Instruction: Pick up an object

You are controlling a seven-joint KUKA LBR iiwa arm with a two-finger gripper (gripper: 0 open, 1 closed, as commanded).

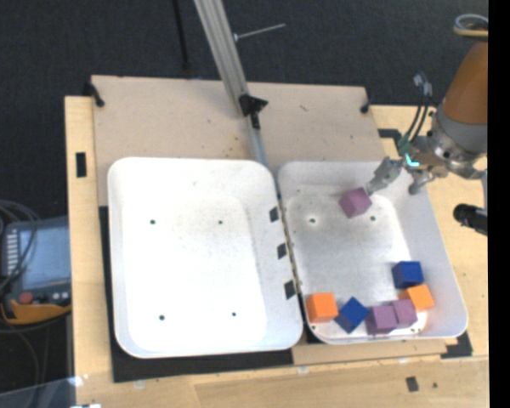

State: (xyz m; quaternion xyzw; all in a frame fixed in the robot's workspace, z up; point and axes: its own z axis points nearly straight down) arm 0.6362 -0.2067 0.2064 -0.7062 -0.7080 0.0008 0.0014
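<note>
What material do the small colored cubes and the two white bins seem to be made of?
The cubes look like foam or painted wood: flat matte color, no shine; it is hard to tell which. The bins look like molded plastic: smooth white, rounded corners, slightly scuffed and speckled.

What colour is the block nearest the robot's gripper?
Purple, seen in the camera view: the block lies in the right bin, beside the gripper.

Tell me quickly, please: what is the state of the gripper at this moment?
Gripper: beside a purple cube in the right bin; whether it is open, shut or holding the cube cannot be told.
</note>
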